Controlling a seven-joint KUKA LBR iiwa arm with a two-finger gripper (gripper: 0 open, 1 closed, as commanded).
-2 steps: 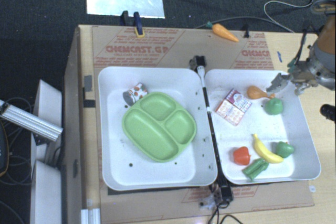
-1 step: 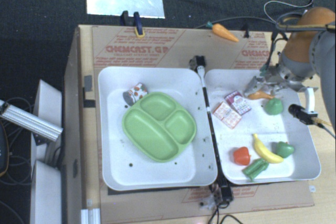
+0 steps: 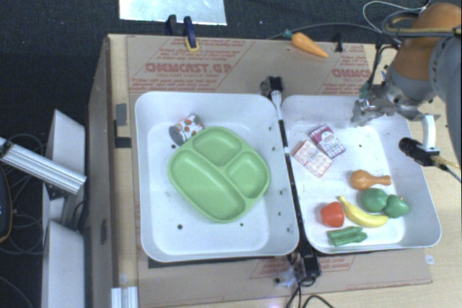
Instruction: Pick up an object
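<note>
While my arm (image 3: 426, 47) reaches in from the right, my gripper (image 3: 369, 109) hangs over the far right corner of the right bin (image 3: 426, 227), near its back rim; whether it is spread or pressed together I cannot tell from this slant, and nothing shows pinched in it.

Below it, in that same bin, the candidates lie apart from me: two small pink-and-white packets (image 3: 319, 148) near the divider, touching each other; an orange drumstick-shaped toy (image 3: 368, 179) further toward the front; then a cluster — a green pepper (image 3: 384, 203), a yellow banana (image 3: 362, 216) curving under it, a red tomato (image 3: 331, 213) just beside the banana's tip, and a green pod (image 3: 346, 234) at the front rim.

The left bin (image 3: 159, 227) holds a green divided plate (image 3: 219, 172) lying flat in the middle, with a small patterned cup (image 3: 186, 130) on its side just behind the plate's far left edge.

On the worktop (image 3: 238, 61) beyond the bins — well apart from everything else — rests an orange carrot (image 3: 309, 45).
</note>
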